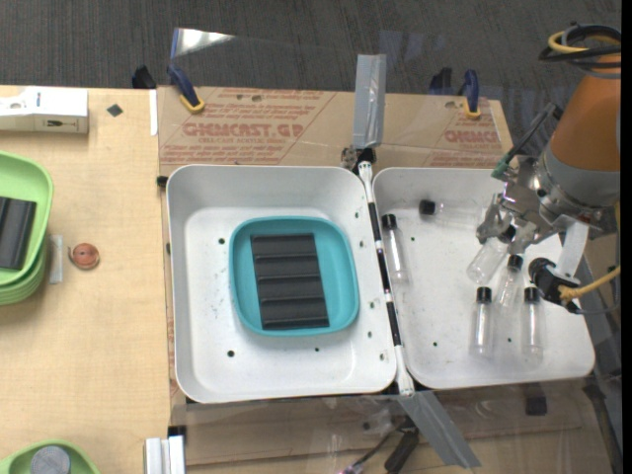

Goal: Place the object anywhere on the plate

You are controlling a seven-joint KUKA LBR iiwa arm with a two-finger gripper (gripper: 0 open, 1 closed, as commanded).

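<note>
A teal plate [341, 265] with a black ridged insert lies in the middle of the left bin [197, 294]. Several clear tubes with black caps lie in the right bin [434, 354]: one [390, 247] along its left wall, others [481, 322] [531, 326] near the front right. My gripper [502, 229] hangs low over the right side of the right bin. Just under it lies a tilted clear tube [489, 260]. Whether the gripper touches that tube I cannot tell.
A small black cap [427, 206] sits at the back of the right bin. Cardboard [267, 121] lies behind both bins. A green tray [25, 230] and a small round red piece [85, 256] sit on the bench at the left.
</note>
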